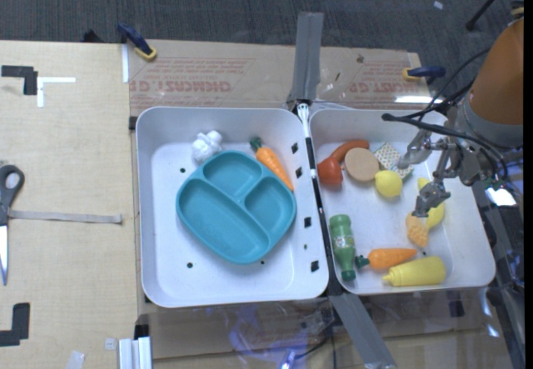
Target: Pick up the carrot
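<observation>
One carrot with a green top lies in the left bin, against the upper right rim of a blue divided plate. A second carrot lies near the front of the right bin, between a green bottle and a yellow squeeze bottle. My gripper hangs over the right bin's upper right part, fingers spread open with nothing between them. One fingertip is near a lemon; the other is above a small orange piece.
The right bin also holds a red pepper, a round tan biscuit and a yellow fruit. A white garlic bulb lies in the left bin. Scissors rest on the bench far left.
</observation>
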